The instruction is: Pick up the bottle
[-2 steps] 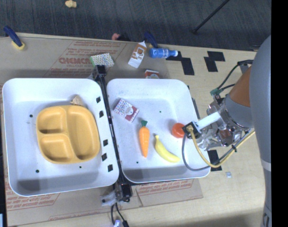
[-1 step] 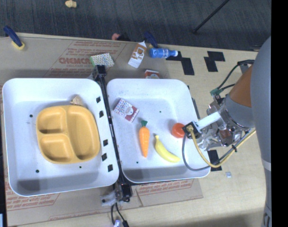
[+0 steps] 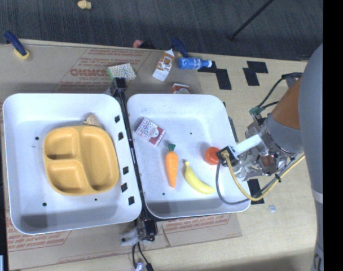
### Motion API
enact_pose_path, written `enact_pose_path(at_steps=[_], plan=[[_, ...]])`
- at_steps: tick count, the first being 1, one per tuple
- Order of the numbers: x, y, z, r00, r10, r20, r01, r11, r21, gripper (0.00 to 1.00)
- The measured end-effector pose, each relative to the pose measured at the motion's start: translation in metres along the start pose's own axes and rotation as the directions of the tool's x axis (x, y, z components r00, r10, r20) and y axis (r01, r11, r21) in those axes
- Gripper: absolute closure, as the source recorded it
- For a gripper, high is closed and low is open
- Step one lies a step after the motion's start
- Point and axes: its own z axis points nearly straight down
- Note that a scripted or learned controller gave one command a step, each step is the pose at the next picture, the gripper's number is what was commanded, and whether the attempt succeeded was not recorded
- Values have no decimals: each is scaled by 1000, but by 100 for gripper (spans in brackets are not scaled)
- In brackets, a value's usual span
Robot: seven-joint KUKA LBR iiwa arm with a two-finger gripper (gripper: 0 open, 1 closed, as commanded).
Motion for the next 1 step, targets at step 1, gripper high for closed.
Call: enact_pose_path(at_steps=[1], plan=[[0,0,-5,1000,0,-2,0,1000,-2,100]])
